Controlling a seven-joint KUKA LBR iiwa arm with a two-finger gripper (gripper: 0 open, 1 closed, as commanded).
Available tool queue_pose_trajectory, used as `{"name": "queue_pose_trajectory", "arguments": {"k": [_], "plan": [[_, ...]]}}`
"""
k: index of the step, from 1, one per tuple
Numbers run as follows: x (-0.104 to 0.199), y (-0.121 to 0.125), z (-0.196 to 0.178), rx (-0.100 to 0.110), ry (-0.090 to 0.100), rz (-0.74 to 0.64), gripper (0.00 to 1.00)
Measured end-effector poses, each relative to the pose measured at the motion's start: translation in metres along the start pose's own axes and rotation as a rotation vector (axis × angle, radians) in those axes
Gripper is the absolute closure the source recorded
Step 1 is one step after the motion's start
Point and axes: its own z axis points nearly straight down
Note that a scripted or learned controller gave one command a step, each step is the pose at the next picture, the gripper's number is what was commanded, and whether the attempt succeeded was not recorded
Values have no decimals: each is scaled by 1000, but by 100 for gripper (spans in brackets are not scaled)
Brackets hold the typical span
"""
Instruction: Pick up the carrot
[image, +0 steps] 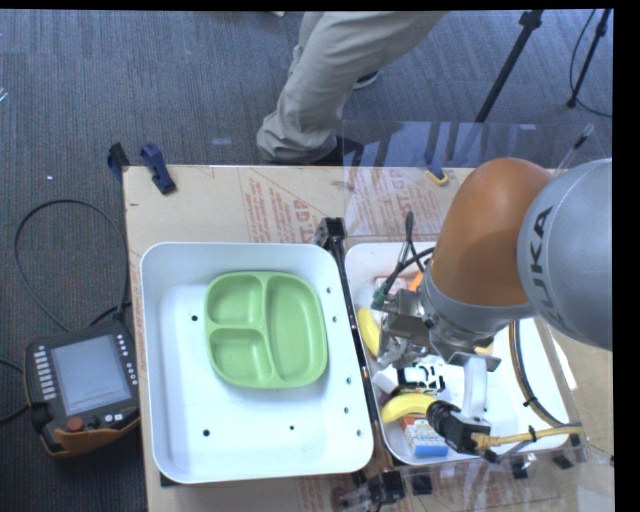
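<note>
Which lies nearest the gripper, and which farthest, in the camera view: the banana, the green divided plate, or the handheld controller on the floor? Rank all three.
Measured from the gripper:
1. Banana, just below it in the right bin.
2. Green divided plate, in the left bin, across the divider.
3. Handheld controller, on the floor at the far left.

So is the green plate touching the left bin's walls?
Apart. The camera view shows the green divided plate in the left bin with white floor visible all around it.
</note>
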Motion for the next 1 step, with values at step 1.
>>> {"name": "queue_pose_trajectory", "arguments": {"k": [1], "plan": [[-53,14,-10,-2,-1,4,100]]}}
